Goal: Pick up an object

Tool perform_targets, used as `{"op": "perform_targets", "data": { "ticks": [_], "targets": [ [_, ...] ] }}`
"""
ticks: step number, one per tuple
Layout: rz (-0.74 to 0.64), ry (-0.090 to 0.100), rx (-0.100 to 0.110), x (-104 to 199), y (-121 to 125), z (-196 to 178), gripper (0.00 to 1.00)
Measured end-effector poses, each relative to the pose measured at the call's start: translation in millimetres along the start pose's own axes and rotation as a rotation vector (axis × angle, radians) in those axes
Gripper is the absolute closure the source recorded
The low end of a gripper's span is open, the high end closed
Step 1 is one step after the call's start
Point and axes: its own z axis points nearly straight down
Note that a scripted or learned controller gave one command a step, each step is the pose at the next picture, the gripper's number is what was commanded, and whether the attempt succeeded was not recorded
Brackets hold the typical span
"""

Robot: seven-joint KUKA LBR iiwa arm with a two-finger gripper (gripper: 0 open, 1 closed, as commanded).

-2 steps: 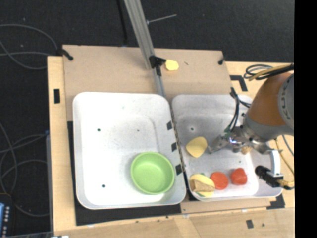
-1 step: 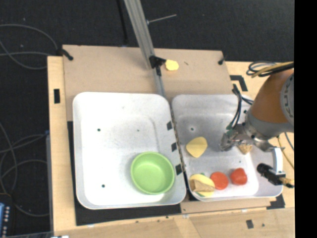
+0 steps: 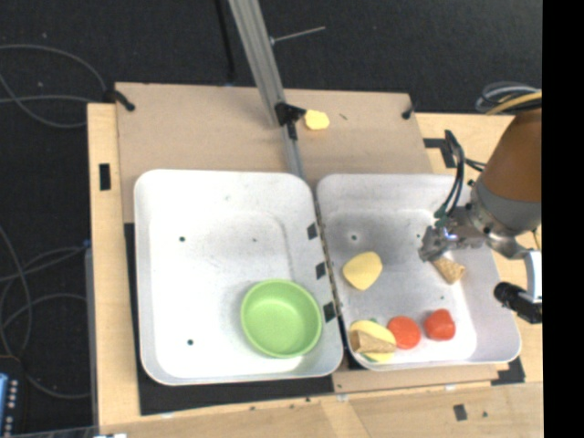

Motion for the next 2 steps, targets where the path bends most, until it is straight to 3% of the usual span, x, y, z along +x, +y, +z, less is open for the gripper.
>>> {"op": "perform_targets", "data": {
  "ticks": [2],
  "targets": [
    [-0.001, -0.001, 0.000, -3, -3, -102, 1.00]
  ]
}}
